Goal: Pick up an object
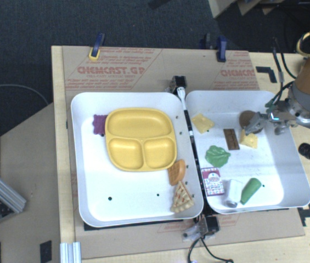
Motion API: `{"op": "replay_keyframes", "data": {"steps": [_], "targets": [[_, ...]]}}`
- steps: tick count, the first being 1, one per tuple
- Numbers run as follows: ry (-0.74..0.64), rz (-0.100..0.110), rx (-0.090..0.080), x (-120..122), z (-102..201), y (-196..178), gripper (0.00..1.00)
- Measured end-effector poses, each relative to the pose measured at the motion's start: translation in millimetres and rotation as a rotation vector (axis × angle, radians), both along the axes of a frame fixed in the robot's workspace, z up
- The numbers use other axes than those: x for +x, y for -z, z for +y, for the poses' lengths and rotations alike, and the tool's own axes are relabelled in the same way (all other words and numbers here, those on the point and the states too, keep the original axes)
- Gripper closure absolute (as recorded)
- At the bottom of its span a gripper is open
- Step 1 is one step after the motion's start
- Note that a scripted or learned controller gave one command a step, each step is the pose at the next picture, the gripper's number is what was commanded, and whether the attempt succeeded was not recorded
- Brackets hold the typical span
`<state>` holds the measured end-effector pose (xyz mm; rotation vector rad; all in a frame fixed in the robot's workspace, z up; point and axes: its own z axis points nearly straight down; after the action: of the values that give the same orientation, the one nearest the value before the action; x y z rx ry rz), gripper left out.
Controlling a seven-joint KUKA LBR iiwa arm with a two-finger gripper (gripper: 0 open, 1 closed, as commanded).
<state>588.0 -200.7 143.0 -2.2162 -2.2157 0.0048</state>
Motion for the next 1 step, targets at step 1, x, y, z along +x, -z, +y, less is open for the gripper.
{"op": "replay_keyframes", "data": {"steps": [1], "targets": [[0.000,-0.001,-0.001,-1.1,1.2,53.6,0.00]]}}
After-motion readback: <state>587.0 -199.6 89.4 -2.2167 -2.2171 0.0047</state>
